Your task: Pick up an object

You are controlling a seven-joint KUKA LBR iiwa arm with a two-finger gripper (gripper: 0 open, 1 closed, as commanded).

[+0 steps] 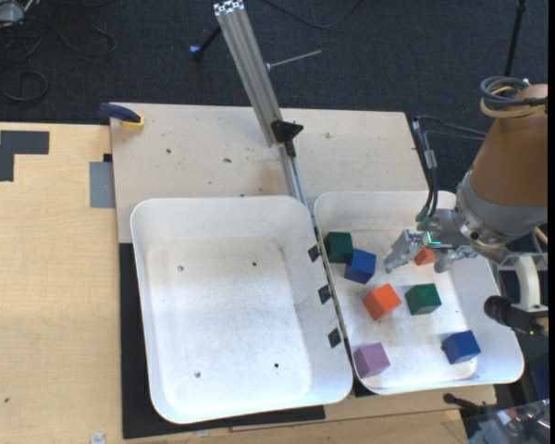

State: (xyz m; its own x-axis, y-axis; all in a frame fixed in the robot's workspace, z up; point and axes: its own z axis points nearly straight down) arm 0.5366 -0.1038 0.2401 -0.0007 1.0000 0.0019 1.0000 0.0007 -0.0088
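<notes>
The arm comes in from the right over the right-hand bin point(499, 368), its gripper point(425, 251) sitting low above the far part of that bin. Its fingers are spread apart, one grey finger point(402, 248) reaching left and the other on the right, and a small orange-red block point(425, 256) sits in the gap between them; whether they actually press on it cannot be told. Just left of the gripper lies a blue cube point(360, 265), touching a dark green cube point(339, 245) on its far-left side, close to the bin's left wall. Nearer to the viewer, an orange cube point(382, 301) and a second green cube point(424, 298) lie side by side, slightly apart, around the bin's middle. A purple cube point(371, 359) rests at the near-left corner and another blue cube point(461, 346) toward the near-right. The left-hand bin point(166, 248) stands just beside, their walls meeting at a row of black clips point(324, 293)
</notes>
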